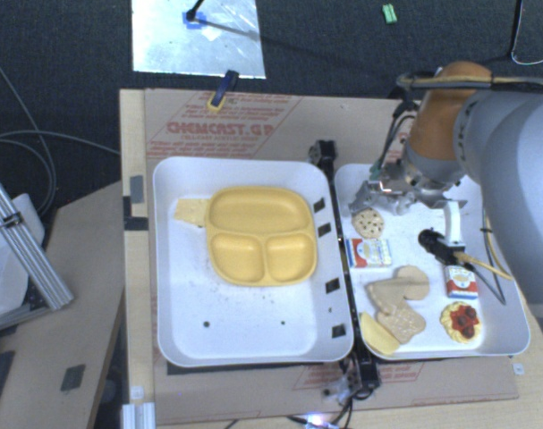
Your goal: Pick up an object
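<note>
we've got loads of open floor in the left bin (177, 329) around the yellow divided tray (258, 235), mostly along its front. the right bin (521, 329) is tight: cookie (368, 223), small cartons (370, 253), bread pieces (399, 298) and pizza toy (460, 321) sit close together, with the arm (486, 150) over its back corner.

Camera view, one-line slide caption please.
Grey arm's gripper above round speckled cookie in right white bin; yellow divided tray left.
</note>
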Robot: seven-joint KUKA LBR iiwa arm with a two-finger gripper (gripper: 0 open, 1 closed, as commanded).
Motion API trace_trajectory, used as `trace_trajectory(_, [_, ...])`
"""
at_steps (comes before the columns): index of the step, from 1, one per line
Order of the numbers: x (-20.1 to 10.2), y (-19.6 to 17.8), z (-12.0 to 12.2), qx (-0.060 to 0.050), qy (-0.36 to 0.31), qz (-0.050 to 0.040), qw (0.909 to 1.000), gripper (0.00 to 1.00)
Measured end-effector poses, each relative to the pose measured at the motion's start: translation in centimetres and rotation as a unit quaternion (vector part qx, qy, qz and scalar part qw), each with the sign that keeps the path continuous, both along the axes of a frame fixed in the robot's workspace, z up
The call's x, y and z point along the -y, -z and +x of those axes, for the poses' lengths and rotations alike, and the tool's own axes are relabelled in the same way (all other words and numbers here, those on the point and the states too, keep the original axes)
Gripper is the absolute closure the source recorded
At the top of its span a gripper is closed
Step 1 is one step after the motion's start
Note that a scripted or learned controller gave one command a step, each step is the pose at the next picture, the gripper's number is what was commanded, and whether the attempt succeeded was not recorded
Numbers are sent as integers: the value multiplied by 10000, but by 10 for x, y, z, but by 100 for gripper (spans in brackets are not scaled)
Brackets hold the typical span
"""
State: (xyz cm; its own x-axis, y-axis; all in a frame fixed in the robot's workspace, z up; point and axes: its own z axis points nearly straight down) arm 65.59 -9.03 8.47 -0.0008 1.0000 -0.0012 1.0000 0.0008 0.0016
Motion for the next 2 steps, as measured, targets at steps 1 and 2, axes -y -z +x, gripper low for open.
trace_trajectory(1, [-1,-13,3,35,-13,1,10000,100])
trace_trajectory(2, [0,-12,2,31,-16,-2,10000,0])
